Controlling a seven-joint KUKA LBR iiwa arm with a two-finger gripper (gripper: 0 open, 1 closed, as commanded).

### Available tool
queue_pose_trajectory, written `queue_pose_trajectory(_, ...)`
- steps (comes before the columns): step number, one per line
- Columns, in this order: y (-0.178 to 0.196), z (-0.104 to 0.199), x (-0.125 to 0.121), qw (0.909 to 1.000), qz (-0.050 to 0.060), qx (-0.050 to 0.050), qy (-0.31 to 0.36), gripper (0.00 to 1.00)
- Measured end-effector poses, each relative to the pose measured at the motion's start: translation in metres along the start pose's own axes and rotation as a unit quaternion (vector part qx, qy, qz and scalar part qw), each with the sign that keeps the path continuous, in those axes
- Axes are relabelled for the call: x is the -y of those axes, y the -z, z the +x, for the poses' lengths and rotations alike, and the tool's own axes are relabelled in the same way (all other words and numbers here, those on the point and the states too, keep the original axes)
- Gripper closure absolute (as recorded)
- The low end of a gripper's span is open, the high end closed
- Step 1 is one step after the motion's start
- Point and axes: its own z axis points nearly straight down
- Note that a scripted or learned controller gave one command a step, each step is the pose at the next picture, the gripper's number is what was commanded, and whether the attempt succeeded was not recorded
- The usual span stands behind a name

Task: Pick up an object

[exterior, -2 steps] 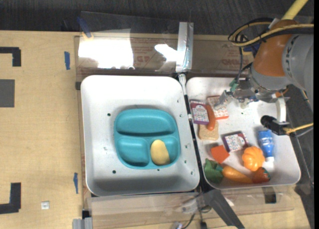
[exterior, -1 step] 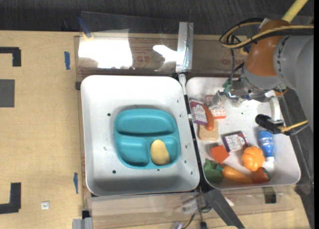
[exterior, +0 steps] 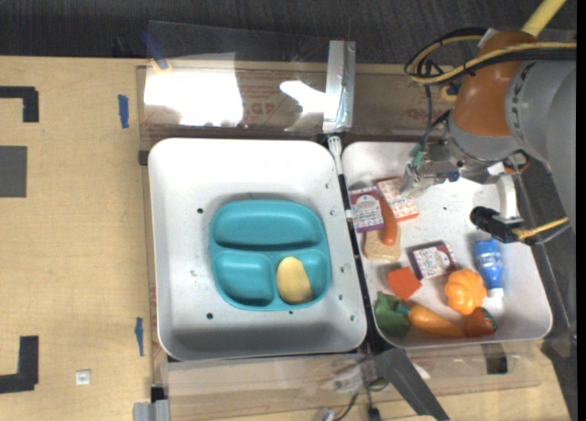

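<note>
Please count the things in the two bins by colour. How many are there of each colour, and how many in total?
Teal: 1, the tray
Yellow: 1, the potato
Purple: 2, packets
Orange: 3, sausage, pumpkin, carrot
Red-orange: 1, block
Green: 1, pepper
Blue: 1, bottle
Tan: 1, bread
Total: 11

The arm (exterior: 540, 113) is a thick, rounded grey tube with a smooth shell. Above the wrist sits 1 orange band (exterior: 483, 103), glossy and dome-shaped, catching a pale highlight. Yellow and black cables (exterior: 438, 58) loop out beside the band in 2 or 3 arcs. Below it the wrist narrows into a cluster of small grey and silver metal parts, and the gripper (exterior: 419, 172) ends in slim, pale metallic fingers; their exact shape is hard to make out against the white behind them.
</note>
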Motion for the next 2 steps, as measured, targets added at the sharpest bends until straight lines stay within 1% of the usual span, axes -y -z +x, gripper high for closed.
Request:
queue_pose_trajectory(1, 0.000, 0.000, 0.000, 1.0000, 0.000, 0.000, 0.000, 0.00)
queue_pose_trajectory(2, -0.004, -0.004, 0.086, 0.9990, 0.002, -0.001, 0.045, 0.00)
